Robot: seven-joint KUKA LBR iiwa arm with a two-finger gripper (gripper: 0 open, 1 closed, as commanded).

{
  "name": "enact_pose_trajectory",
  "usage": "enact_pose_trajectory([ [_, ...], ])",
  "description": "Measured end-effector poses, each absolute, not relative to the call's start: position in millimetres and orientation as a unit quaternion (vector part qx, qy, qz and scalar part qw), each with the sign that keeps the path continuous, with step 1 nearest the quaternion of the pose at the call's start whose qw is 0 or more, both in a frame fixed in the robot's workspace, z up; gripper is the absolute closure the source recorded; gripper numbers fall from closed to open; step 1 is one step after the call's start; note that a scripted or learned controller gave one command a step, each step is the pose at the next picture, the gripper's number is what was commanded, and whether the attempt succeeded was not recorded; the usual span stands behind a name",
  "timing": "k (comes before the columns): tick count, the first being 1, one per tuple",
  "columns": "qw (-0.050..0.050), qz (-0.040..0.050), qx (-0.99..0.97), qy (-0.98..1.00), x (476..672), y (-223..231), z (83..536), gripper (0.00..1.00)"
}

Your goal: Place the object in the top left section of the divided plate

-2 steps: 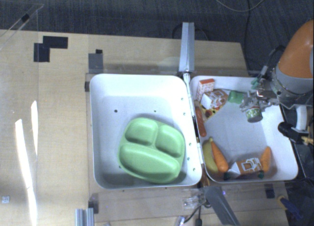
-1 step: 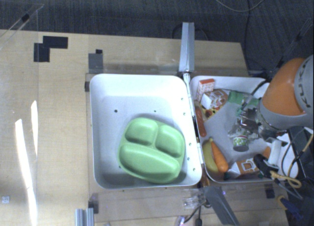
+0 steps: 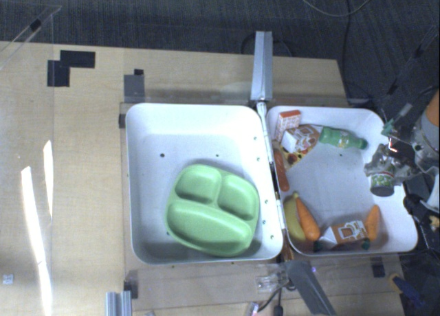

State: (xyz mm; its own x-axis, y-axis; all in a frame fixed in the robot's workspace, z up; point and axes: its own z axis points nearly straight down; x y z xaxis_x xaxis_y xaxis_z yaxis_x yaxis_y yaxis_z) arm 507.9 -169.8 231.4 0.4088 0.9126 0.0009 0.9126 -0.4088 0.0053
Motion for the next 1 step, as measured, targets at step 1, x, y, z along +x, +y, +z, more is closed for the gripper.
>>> enact_pose_trajectory([
  [1,0.0,0.0011,0.887,0.461,487.7,-132.2,106.6,1.0],
])
